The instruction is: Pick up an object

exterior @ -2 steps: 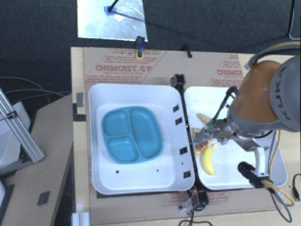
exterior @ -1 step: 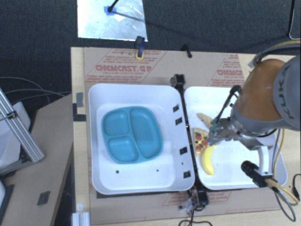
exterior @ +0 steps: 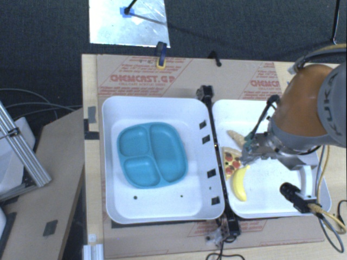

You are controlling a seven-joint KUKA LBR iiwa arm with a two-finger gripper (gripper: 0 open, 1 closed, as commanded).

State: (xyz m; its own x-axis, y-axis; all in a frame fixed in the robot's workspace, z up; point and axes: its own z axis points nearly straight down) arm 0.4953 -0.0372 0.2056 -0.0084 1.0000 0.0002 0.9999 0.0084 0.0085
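Note:
In the right bin (exterior: 282, 209) a yellow banana (exterior: 239, 183) lies near the left wall. Beside it is a pizza slice toy (exterior: 231, 162) with red dots, and a tan piece (exterior: 234, 137) lies just above. My gripper (exterior: 248, 151) hangs over the pizza slice and the banana's top end, low in the bin. The grey and orange arm (exterior: 306, 112) covers much of the bin's right side.
The left bin (exterior: 116, 199) holds a blue divided plate (exterior: 152, 154). A black divider with clips (exterior: 212, 145) runs between the bins. Cables and a black fitting (exterior: 295, 196) sit at the right bin's lower right.

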